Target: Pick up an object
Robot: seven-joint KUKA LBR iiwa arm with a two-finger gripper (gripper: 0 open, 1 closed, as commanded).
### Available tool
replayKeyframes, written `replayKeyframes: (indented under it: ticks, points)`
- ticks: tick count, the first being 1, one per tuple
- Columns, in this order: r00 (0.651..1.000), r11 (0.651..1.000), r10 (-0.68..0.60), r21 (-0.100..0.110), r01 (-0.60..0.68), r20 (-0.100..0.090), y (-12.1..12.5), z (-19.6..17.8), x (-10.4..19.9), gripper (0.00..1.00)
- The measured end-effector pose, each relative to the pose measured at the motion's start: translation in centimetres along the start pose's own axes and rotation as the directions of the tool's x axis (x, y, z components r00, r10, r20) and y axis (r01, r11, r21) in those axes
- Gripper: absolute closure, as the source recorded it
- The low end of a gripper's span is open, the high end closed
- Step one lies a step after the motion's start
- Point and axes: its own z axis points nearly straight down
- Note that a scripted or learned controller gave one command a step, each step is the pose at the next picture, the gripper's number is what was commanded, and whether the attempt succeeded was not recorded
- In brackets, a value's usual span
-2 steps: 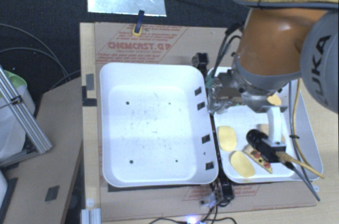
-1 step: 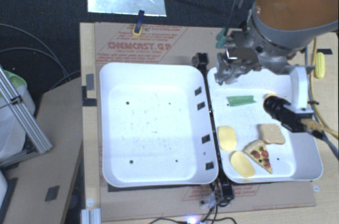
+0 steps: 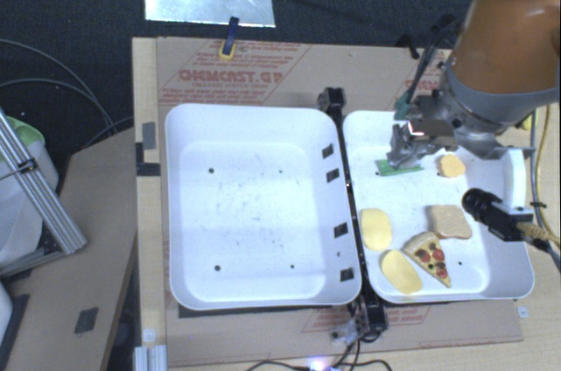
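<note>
**Arm parked over the green piece in the right bin, grab not confirmed**

So the right bin (image 3: 517,277) has all the stuff in it, while the left bin (image 3: 254,207) sits right beside it on the bench (image 3: 263,67). My guess is that's the setup: everything gets picked out of one bin, and the other is there to receive it.

The play food is spread out, which probably makes single picks easier. A flat green piece (image 3: 399,168) lies at about 11 o'clock in the right bin. A small yellow round (image 3: 451,166) is just beside it at 3 o'clock. Lower down there's a yellow oval (image 3: 377,229), a bread slice (image 3: 450,223), a pizza slice (image 3: 430,258) and another yellow oval (image 3: 401,271), the last two touching or nearly so.

The arm comes in from 3 o'clock, wrist pointing down and leaning slightly toward 9 o'clock. The gripper (image 3: 405,152) is low, right on top of the green piece. Looks like that's the target, but I can't tell whether the fingers are apart or pinched, or whether anything is caught between them. Too much clutter there.
</note>
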Motion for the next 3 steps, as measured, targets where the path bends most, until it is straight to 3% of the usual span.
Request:
replayKeyframes:
  ticks: [1, 2, 3]
  points:
    - [1.0, 1.0, -0.006, 0.007, 0.006, -0.002, 3.7, 15.0, -1.1, 1.0]
    - [1.0, 1.0, -0.017, -0.005, 0.017, -0.007, -1.7, 11.5, 4.5, 1.0]
    - [1.0, 1.0, -0.013, -0.009, 0.013, -0.005, -1.7, 7.8, 6.4, 1.0]
